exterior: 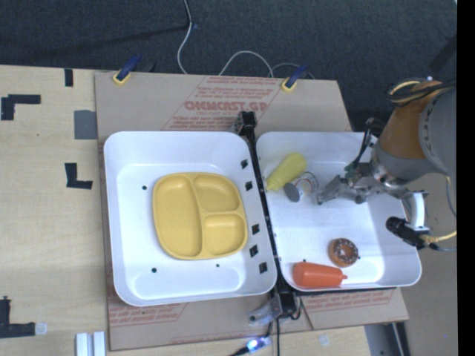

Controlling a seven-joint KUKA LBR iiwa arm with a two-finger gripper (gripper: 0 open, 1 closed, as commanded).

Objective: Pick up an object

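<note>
In the upper left of the right-hand bin, a small grey piece, seemingly the nearest candidate for the pick. Lay just below a yellow corn-shaped toy, close enough that touching or apart could not be settled. Sat just left of the gripper, which reached in from the right of the frame at mid-height. Could not tell whether spread or closed, nor whether anything was caught in it; looked to hold nothing. Lower in the same bin, well apart from the gripper: a brown doughnut and, at the bottom edge, an orange carrot. Left of centre, in the other bin, a yellow divided plate, far from the action.

Judged as the approach step, with the grasp itself not yet made. Called next for a short advance leftward onto the grey piece and a clean close around it, without nudging the yellow toy alongside, then a lift to prove the hold
</note>
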